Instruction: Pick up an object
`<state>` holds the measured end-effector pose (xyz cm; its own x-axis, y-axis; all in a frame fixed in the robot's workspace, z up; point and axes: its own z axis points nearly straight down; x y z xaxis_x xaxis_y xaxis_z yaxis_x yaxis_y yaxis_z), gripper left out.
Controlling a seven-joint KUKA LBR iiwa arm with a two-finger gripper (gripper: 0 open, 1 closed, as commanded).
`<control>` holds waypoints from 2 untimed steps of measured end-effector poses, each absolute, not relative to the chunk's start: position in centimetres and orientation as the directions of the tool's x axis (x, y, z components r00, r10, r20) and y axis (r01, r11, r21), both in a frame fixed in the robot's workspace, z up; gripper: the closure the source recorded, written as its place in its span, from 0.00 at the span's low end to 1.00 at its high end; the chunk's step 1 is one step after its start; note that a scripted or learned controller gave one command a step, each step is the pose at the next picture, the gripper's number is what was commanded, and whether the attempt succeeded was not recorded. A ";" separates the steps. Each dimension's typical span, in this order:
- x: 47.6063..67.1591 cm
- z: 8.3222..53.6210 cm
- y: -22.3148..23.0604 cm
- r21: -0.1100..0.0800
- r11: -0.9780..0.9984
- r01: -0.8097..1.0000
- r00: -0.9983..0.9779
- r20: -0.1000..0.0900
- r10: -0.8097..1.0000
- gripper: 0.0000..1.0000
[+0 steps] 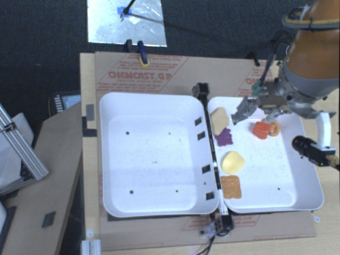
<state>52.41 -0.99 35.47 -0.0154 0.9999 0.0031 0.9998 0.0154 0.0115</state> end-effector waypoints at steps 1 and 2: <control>52.5 36.1 -1.7 0.007 0.006 1.000 -0.006 0.000 1.000 1.00; 48.6 51.6 -1.7 0.020 0.005 1.000 -0.005 0.001 1.000 1.00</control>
<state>48.55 -1.71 51.62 -0.0053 1.0000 0.0012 0.9998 0.0053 0.0201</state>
